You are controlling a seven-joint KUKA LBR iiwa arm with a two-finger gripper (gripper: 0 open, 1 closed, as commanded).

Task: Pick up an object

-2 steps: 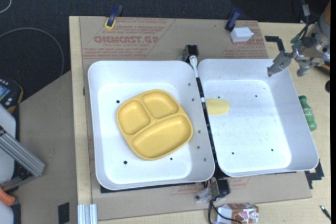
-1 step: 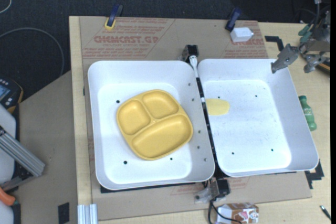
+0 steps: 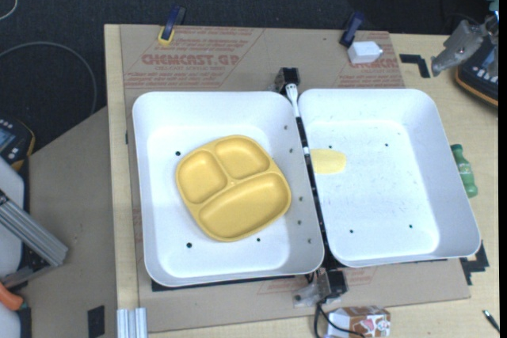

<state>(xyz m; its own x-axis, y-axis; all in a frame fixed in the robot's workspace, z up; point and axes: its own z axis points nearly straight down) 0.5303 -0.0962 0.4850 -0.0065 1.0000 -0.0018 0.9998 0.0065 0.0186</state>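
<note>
While the gripper (image 3: 463,43) waits off the bench's (image 3: 238,51) right — jaws' state unclear | yellow divided plate (image 3: 233,186) lies flat in left bin (image 3: 146,170) | small yellow piece (image 3: 328,161) against right bin's (image 3: 444,170) left wall — untouched.

At the bench's upper right edge we see little of the arm (image 3: 482,69): a dark, rounded housing rimmed by a thin orange band (image 3: 475,88). Ahead of it the gripper (image 3: 453,51) shows as pale grey, angular metal with glinting facets; we cannot make out screws or markings.
</note>
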